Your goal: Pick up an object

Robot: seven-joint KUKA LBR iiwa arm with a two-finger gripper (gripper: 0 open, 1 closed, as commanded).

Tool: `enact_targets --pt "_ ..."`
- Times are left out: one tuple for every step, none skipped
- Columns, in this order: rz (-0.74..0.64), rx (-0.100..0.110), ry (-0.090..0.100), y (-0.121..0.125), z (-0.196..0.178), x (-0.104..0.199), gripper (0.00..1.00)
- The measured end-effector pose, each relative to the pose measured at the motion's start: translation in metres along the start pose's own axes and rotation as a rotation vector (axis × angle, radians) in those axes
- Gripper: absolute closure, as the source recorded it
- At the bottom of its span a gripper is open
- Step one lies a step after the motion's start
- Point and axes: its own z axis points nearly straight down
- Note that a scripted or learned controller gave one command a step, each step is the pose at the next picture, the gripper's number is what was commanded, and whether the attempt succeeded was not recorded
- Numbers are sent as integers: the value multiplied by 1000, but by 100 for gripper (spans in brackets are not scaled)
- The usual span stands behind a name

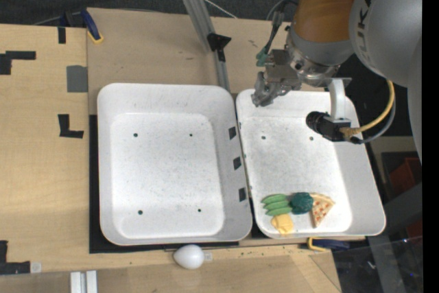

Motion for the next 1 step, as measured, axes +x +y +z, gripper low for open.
enact_targets --pt "0 2 0 -20 24 53 100"
